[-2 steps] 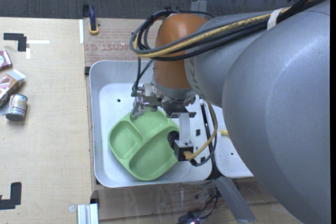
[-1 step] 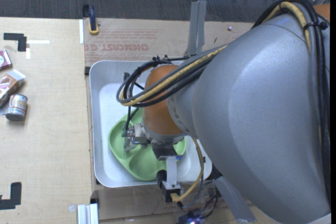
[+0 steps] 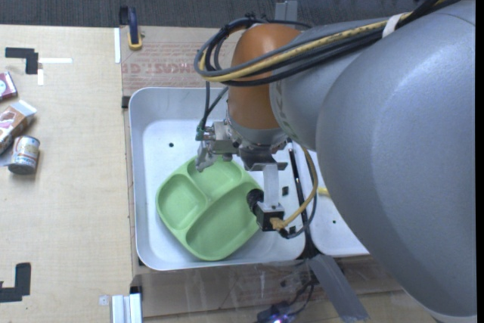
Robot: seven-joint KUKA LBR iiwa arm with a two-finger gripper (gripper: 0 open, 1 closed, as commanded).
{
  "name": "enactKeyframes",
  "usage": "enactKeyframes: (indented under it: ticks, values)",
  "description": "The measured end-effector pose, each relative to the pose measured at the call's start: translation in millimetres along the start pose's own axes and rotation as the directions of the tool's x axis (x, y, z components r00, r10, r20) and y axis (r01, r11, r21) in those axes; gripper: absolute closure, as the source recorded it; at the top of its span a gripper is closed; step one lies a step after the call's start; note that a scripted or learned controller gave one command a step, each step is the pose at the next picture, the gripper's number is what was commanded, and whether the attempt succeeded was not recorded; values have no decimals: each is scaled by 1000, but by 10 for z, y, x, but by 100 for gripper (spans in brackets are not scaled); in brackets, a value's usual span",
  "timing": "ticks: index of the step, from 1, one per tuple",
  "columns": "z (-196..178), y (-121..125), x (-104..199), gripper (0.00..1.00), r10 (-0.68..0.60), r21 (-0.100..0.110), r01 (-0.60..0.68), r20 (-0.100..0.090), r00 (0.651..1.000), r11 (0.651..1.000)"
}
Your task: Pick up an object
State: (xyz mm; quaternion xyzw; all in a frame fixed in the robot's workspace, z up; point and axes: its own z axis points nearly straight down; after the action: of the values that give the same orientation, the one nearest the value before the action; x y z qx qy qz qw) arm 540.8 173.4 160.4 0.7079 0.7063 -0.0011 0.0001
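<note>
**One tray, one arm over the bin**

One green divided tray (image 3: pixel 208 212) lies in the near half of a white bin (image 3: pixel 151 128), bare floor toward its far wall. The gripper (image 3: pixel 234 163) hangs over the tray's far rim; whether its fingers are open cannot be told.

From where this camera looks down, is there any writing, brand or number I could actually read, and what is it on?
None can be read for sure.
Reddish lettering on the brown strip behind the white bin: too faint and blurred to read.
Label on the small can: too small to read.
Printing on the packets beside it: blurred.
The green divided plate under the gripper carries no writing.
</note>
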Motion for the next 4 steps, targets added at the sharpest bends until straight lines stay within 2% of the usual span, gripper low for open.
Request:
enactKeyframes:
  ticks: [1,2,3,4]
  values:
    - [677,-96,555,0,-2,-2,2,-1,1000,1000]
    - [679,498,-344,0,-1,-1,1,-1,1000,1000]
    - [665,78,192,0,-1,-7,1,-1,1000,1000]
    - [120,101,72,0,-1,0,1,0,1000,1000]
